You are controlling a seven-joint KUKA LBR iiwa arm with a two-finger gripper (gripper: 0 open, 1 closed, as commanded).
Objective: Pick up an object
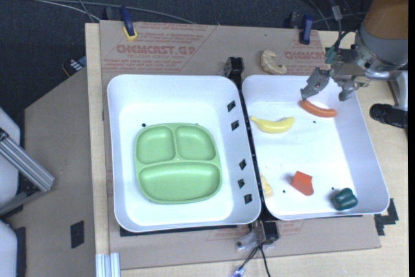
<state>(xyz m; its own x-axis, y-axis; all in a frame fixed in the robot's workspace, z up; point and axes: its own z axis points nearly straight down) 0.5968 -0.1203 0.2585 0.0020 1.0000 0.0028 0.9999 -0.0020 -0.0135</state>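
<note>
Grey metal end effector (329,84) hangs over the far part of the right bin (363,139), its two fingers (313,85) spread apart with nothing between them. Directly below and a little nearer the bench's front lies an orange sausage (318,109), flat on the bin floor, just beside the fingertips; contact between them cannot be confirmed from this angle. The arm (389,16), grey with an orange band, comes in over the bench's right edge.

Other contents of the right bin: a banana (273,124) near the bin's left wall, well apart from a red block (302,182) toward the front, and a green object (343,198) in the front right corner. A small yellow piece (266,187) sits at the front left wall, too small to identify.

Left bin (123,139) carries a green tray (177,161) with three compartments, all bare. A tan object (273,61) lies on the cardboard behind the right bin, toward the bench's far edge.

Assessment: no object has been lifted; every item rests on a surface. The approach appears complete or nearly so, with the sausage the likely target. Remaining work, as judged: lower fully, close on the sausage, raise it clear.
</note>
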